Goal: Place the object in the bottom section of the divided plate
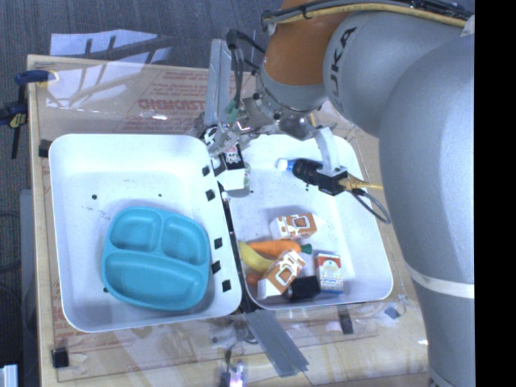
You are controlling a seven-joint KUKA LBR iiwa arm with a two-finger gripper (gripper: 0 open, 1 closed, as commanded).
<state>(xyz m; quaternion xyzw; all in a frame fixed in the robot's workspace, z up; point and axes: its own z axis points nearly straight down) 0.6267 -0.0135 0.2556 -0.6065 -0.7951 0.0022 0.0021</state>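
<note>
A blue divided plate [157, 258] lies in the left bin [81, 176], towards its front; its one wide section faces the front edge and two smaller sections sit behind it. All three sections are bare. My gripper [230, 158] hangs over the wall between the two bins, near their back end, well behind and to the right of the plate. A small pale thing [235, 181] shows just beneath it; I cannot tell whether it is held. Several objects lie at the front of the right bin [363, 240]: a small orange-and-white carton [293, 226], a banana [255, 257] and a carrot [278, 248].
More items crowd the right bin's front: a second patterned carton [284, 274], a black object [305, 288] and a little red-topped box [329, 271]. A black cylinder with a cable [318, 174] juts from the wrist over that bin. The grey arm covers the right side.
</note>
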